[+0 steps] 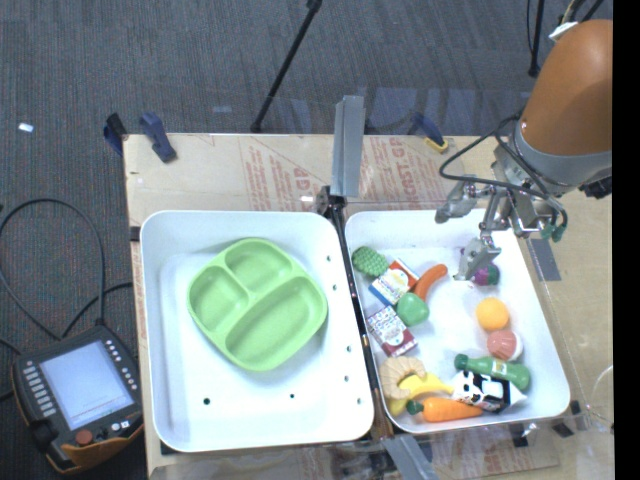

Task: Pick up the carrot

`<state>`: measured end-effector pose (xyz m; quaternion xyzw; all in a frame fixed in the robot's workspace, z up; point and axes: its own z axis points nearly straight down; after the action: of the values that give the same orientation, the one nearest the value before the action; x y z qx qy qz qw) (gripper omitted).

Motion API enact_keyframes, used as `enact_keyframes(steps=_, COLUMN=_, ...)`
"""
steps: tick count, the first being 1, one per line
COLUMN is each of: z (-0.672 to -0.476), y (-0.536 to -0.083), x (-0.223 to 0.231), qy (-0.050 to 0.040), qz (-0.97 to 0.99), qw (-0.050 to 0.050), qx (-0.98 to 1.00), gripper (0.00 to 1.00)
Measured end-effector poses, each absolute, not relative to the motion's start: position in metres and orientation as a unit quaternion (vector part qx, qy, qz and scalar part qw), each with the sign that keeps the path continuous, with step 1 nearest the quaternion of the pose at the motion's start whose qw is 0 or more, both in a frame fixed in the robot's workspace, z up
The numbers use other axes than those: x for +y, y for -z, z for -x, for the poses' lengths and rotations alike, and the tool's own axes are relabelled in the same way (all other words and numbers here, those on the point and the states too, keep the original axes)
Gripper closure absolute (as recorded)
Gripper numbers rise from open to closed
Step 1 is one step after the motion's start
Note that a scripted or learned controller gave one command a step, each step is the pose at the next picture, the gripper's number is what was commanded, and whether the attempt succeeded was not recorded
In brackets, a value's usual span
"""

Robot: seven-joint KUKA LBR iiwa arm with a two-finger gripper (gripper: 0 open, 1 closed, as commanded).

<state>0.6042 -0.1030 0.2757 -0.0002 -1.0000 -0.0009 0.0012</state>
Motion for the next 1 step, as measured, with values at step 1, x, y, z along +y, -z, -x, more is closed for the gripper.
enact_keyframes(steps=1, z=-0.5486, y=-0.2139, x=-0.1544, qy=0.0009, qz=0.077, qw=0.002, qx=-0.997, gripper=0.00)
